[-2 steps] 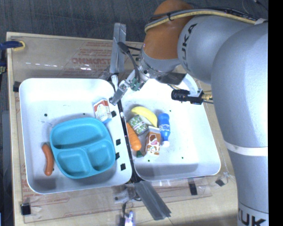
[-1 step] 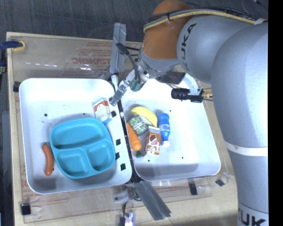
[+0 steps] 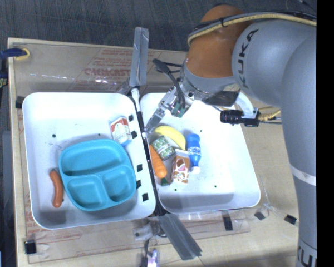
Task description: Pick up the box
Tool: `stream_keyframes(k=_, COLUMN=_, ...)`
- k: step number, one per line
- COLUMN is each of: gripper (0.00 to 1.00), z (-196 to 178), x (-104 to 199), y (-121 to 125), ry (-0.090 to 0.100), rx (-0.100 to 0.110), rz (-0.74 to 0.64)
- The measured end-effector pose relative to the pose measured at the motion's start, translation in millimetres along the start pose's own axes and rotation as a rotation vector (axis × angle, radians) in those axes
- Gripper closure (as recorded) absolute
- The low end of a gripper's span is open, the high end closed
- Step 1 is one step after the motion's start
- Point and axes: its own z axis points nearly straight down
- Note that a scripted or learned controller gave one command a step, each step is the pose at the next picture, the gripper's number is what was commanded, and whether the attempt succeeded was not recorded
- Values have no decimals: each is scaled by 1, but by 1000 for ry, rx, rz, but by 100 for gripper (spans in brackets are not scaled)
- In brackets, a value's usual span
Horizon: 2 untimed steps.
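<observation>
Brown carton box [image 3: 181, 168] lies at the right bin's [image 3: 242, 191] 8 o'clock, touching the carrot [image 3: 158, 163]; light, stiff, crushable: pinch its long sides. Gripper [image 3: 177, 105] hovers at 11 o'clock; finger state unclear.

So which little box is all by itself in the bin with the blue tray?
The red-and-white box, beside the blue tray in the left bin. The brown box lies in the right bin among other things.
</observation>
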Motion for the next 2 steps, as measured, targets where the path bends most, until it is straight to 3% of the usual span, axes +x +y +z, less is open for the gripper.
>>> stream_keyframes(k=1, gripper=0, z=26, x=-16, y=30, ry=-2, rx=-1, rz=60)
stream_keyframes(k=2, gripper=0, z=17, x=0, y=-10, ry=-1, rx=0, rz=10)
